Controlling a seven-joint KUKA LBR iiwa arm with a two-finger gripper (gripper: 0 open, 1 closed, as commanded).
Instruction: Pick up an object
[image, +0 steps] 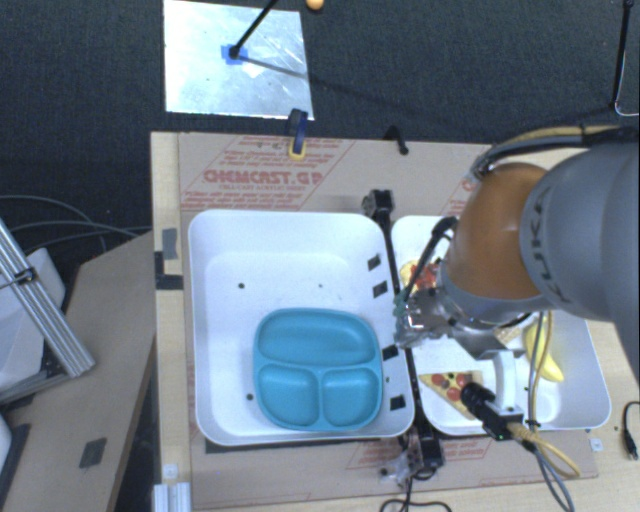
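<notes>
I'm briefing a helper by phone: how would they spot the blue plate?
Find the left white plastic bin of the two side by side. In its near half lies the light blue divided plastic plate, with three compartments, the single blue item in either bin.

Cardboard-covered bench (250, 170) with two white bins, left bin (225, 250) beside right bin (590, 400).

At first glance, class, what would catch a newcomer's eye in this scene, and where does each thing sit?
The big grey arm with its orange band looms over the right bin. A blue divided plate lies in the near part of the left bin. A pizza slice lies near the right bin's front edge.
</notes>
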